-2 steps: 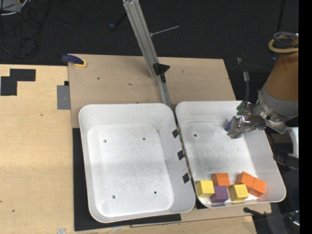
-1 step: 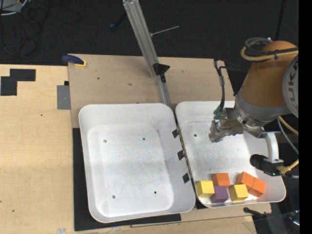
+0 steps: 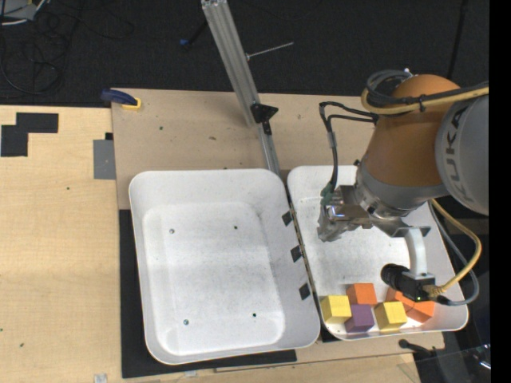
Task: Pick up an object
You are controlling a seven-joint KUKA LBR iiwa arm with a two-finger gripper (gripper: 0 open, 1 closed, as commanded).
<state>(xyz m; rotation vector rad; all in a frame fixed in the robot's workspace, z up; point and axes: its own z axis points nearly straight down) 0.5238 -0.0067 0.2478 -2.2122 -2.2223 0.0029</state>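
- Small coloured blocks, the things on offer for picking, are bunched in the near corner of the right-hand shallow white bin: a yellow cube, an orange cube, a purple cube, a second yellow cube and an orange piece at the bin's edge.
- These blocks touch or sit just beside one another.
- Metal end effector hangs over the middle of the right bin, well apart from the blocks; I cannot tell whether it is released or clenched, and nothing shows in it.
- Grey arm with its orange band reaches in from the right.
- Left-hand shallow white bin lies alongside on the wooden surface.
- Likely risk: the tight cluster could cause a grasp to nudge neighbours, catch two blocks, or slip against the bin wall.
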